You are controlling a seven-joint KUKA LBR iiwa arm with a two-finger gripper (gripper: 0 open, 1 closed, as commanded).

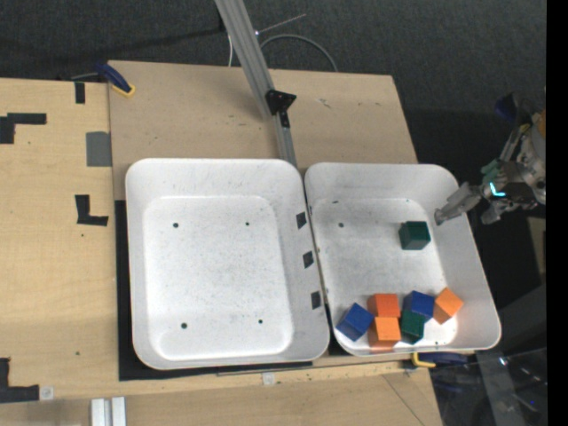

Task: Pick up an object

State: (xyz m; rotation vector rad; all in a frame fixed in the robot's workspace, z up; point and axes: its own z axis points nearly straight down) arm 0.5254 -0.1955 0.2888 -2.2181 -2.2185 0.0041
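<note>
Jaws (454,204) over right white bin's (461,256) rim, grip state unclear; dark green cube (414,234) just beside, untouched.

Two white bins side by side on the wooden bench (222,114): left bin (146,238), right bin (461,264). In the right bin, a dark green block (414,234) alone near centre; toward 6 o'clock, a cluster of blue block (355,320), orange blocks (385,318), blue block (419,304), another orange block (448,303). At 3 o'clock, gripper (448,209) just above the right bin's rim, apart from the green block.
</note>
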